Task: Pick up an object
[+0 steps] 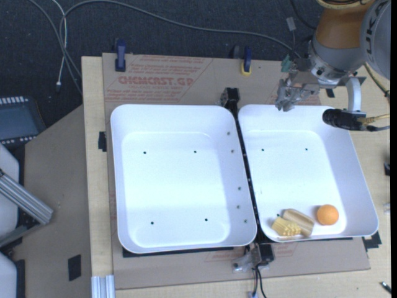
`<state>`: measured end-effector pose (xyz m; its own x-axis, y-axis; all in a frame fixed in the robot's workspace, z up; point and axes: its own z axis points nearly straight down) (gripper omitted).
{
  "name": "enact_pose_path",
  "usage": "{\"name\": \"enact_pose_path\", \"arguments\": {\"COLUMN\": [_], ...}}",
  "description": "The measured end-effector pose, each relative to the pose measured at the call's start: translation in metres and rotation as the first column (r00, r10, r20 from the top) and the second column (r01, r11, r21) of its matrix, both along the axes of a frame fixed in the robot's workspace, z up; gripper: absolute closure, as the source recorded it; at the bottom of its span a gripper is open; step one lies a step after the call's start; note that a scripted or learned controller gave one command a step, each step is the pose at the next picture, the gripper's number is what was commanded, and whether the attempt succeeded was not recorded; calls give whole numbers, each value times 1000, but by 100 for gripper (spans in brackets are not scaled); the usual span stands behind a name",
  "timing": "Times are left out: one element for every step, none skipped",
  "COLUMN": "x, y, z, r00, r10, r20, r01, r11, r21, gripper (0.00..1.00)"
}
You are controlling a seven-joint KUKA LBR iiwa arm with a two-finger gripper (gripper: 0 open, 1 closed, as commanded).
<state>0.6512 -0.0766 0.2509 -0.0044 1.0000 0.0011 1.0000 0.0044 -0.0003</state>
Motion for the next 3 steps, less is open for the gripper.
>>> {"name": "enact_pose_path", "arguments": {"x": [-5, -13, -26], "y": [42, 98, 147], "z": [-5, -21, -12], "r00": [1000, 1000, 1000], "r10": [-1, 0, 0], "r20": [1, 0, 1], "r01": [1, 0, 0], "r11": [1000, 1000, 1000], "r21": [0, 0, 1], "gripper": [100, 100, 100]}}
